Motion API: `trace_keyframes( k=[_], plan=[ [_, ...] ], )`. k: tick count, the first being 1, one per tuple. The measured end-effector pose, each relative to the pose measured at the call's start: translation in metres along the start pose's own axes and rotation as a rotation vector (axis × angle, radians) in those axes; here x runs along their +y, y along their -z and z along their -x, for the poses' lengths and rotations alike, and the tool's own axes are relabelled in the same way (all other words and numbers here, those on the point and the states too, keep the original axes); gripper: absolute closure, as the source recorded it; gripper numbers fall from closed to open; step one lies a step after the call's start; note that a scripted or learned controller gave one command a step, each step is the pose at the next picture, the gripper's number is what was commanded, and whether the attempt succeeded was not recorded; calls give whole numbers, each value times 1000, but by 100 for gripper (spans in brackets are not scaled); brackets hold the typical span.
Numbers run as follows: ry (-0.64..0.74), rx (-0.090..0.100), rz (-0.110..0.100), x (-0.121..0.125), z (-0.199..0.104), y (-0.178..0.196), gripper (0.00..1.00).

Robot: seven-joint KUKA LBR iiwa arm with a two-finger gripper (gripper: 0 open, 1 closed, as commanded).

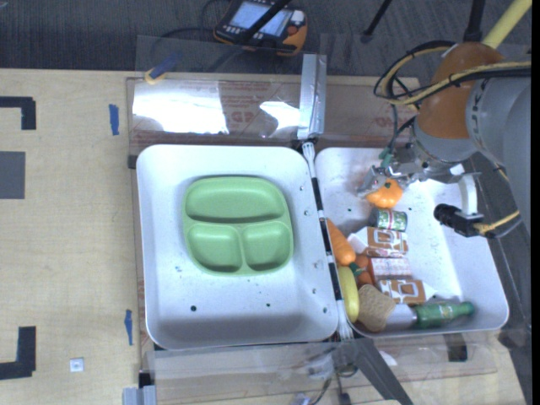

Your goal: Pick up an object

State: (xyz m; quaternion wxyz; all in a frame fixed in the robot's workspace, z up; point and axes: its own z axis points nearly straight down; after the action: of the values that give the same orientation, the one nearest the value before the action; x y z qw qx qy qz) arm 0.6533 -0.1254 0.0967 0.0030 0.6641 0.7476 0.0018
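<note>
Pincer (390,174) hovers at the right bin's (485,264) far end, touching a small orange fruit (385,196); whether it is apart, I cannot tell. That round fruit could roll away toward the can (391,220) if nudged off-centre.

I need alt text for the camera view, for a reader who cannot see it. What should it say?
A grey robot arm reaches from the right over the right white bin, its gripper just above a small orange fruit. That bin also holds a carrot, a can and a green bottle; the left bin holds a green divided tray.
</note>
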Motion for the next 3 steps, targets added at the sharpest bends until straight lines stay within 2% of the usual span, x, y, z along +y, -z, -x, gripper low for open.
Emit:
trace_keyframes(
  k=[1, 2, 3],
  plan=[
    [0, -1, 3, 1, 0, 10, 100],
    [-65, 0, -3, -47, 58, -10, 100],
    [24, 19, -5, -16, 82, -11, 100]
  ],
)
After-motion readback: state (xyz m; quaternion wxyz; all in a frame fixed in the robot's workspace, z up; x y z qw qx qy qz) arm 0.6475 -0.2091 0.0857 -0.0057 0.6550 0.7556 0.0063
